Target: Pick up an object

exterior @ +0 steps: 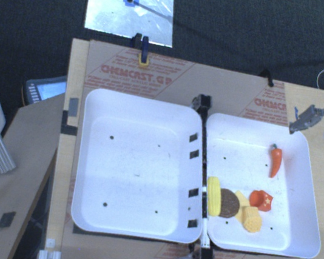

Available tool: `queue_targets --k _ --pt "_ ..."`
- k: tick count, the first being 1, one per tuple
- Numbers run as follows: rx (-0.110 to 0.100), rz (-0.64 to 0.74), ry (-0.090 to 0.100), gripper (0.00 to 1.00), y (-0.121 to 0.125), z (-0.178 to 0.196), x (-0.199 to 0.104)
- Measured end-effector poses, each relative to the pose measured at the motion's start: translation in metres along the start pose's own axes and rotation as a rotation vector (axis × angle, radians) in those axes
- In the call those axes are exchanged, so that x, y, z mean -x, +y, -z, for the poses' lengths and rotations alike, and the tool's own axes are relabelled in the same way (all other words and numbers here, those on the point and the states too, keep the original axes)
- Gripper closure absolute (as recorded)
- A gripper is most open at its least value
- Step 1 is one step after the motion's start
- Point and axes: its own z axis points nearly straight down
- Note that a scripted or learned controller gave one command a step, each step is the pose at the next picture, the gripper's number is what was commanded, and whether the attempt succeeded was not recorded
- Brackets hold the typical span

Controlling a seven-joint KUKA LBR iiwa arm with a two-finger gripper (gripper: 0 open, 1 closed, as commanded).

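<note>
Counter [177, 73] carries two white bins side by side: left bin [137, 165] has nothing in it, right bin [297, 204] holds all the items. The arm comes in from the right, end effector [311, 117] sits up at the far right, just outside the right bin's far corner, above the counter edge. Too small and blurry to say whether it's spread or pressed together, can't tell; nothing visibly pinched. Items cluster at the near-left part of the right bin: corn cob [213, 196] by the divider, long axis running far-to-near, touching a brown disc [228, 204]; yellow block [251, 219] and red piece [261, 199] just beside. Orange chili pepper [275, 161] lies apart, closest to the end effector, toward the near-left of it, long axis roughly far-to-near with the stem at the far end. Judgement: pick not started; the pepper looks like the easiest target, isolated and nearest; the cluster risks bumping neighbours.
</note>
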Motion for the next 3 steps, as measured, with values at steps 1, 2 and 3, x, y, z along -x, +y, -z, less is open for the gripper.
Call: queue_targets --k 1,2,3 --pt "-0.002 0.0 0.002 0.0 -0.045 0.09 -0.056" --pt "-0.008 0.001 0.004 0.0 -0.08 0.138 -0.127" --pt "-0.01 0.002 0.005 0.0 -0.086 0.174 -0.206"
